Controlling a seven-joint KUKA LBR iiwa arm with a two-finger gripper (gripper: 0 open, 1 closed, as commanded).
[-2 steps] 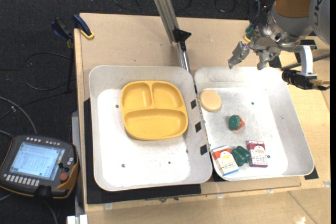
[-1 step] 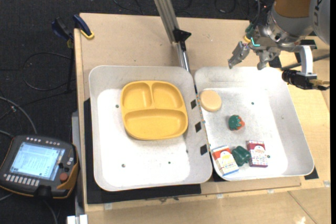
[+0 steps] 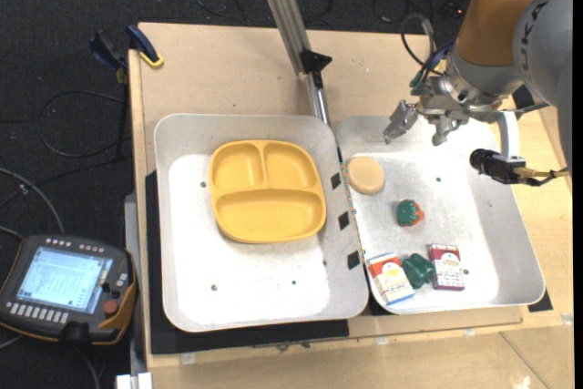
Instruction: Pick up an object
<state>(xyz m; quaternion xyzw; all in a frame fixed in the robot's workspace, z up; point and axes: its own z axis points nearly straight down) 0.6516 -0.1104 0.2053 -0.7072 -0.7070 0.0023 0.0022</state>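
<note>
My gripper (image 3: pixel 421 128) hangs over the back of the right bin (image 3: pixel 492 196), its two fingers spread apart with nothing between them. In front of it and to the left lies a tan round disc (image 3: pixel 366 175). Farther forward sits a small green and red strawberry-like toy (image 3: pixel 409 213). Along the bin's front lie a white and red box (image 3: pixel 390 278), a dark green lump (image 3: pixel 419 269) and a maroon box (image 3: pixel 446 267). The gripper is above and apart from all of them.
The left bin (image 3: pixel 182 269) holds a yellow divided plate (image 3: pixel 268 190). A slanted metal pole (image 3: pixel 290 23) rises from the gap between the bins. A teach pendant (image 3: pixel 64 287) lies on the floor at the lower left. A black camera (image 3: pixel 492 163) juts off the wrist.
</note>
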